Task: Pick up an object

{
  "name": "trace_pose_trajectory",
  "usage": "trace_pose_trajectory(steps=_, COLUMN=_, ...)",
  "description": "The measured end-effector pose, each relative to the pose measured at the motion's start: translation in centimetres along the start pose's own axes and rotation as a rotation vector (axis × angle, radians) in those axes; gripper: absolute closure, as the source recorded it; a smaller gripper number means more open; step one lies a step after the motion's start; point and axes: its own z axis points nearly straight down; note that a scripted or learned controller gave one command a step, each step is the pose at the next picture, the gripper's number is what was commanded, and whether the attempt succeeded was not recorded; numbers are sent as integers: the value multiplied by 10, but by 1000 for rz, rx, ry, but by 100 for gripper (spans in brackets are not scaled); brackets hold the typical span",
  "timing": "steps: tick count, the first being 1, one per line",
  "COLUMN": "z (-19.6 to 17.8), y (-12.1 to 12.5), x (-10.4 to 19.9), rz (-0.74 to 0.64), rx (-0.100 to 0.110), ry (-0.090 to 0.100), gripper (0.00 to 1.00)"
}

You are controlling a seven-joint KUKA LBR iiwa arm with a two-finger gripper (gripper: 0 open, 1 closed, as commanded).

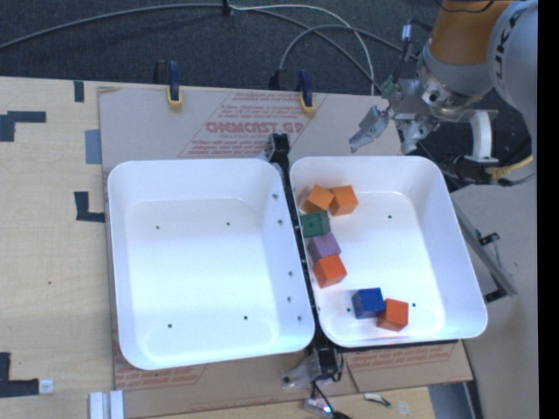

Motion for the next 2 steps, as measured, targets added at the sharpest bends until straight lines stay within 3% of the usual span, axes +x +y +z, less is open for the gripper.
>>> trace_pose_trajectory(steps=1, z=-4, y=1, x=0, rz=0, rx=-6, ry=0, gripper=0)
trace_pose_trajectory(steps=2, z=58, y=-5, x=3, rz=-1, rx=-1, ry=0, gripper=0)
